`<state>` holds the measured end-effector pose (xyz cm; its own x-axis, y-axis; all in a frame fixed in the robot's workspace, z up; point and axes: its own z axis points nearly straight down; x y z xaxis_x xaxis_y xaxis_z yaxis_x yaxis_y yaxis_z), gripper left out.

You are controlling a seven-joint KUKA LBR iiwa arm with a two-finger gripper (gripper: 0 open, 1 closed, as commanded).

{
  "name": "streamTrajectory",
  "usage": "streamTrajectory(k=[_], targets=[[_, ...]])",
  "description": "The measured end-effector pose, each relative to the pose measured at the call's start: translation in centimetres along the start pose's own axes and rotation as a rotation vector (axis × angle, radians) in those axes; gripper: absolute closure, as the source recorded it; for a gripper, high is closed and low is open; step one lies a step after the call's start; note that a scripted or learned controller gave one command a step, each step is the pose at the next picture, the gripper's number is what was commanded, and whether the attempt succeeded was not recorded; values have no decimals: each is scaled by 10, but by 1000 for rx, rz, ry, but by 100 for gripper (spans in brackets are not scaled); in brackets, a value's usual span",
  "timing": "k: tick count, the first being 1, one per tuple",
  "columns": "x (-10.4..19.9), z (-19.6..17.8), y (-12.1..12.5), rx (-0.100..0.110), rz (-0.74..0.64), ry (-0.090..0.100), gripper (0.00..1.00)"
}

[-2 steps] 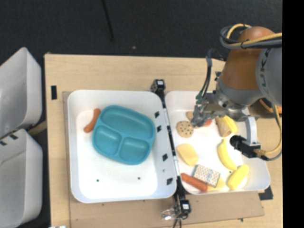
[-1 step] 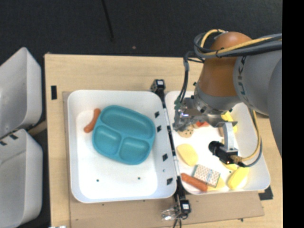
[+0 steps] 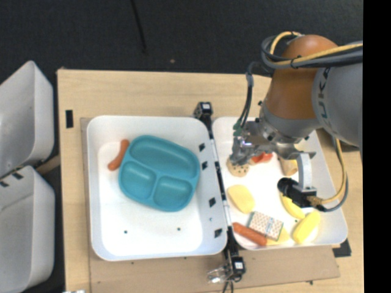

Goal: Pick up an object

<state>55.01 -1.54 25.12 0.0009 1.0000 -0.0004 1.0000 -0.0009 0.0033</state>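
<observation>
A: Teal tray [image 3: 160, 173] in the left bin [image 3: 98, 224], three compartments, tilted a bit. Orange sausage [image 3: 118, 155] just beside its upper-left edge, touching or nearly so.

B: Right bin [image 3: 333, 237]?

A: Crowded. Arm [image 3: 299, 96] reaches in from the right, orange band above the wrist, end effector [image 3: 244, 154] low over the bin's upper-left part. Tan cookie [image 3: 238, 167] with dark dots right under it, by the divider.

B: Is it pinching the cookie?

A: Cannot tell — the tips are a blur of metal and cable, and I can't see whether they're spread or pressed together. Cookie looks like it's lying on the bin floor, touching or just under the tips.

B: Other stuff?

A: Small red piece [image 3: 264, 158] just right of the cookie, partly under the wrist. Yellow oval [image 3: 241, 198] below the cookie. Checkered packet [image 3: 265, 224] lower down, a carrot [image 3: 249, 234] along its lower-left edge at the bin's front rim. Lemon [image 3: 306, 226] in the front-right corner, a banana [image 3: 293, 207] just above it, partly hidden by a black cable fitting [image 3: 293, 190]. Tan block [image 3: 288, 165] under the arm — can't identify it.

B: Bench [image 3: 73, 90]?

A: Light wood, both bins side by side on it.
</observation>
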Motion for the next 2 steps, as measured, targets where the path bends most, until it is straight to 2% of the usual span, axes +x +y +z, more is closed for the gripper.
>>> streamTrajectory(k=[1, 2], targets=[[-4, 13, -9, 3, 2, -1, 100], [3, 5, 8, 1, -4, 0, 100]])
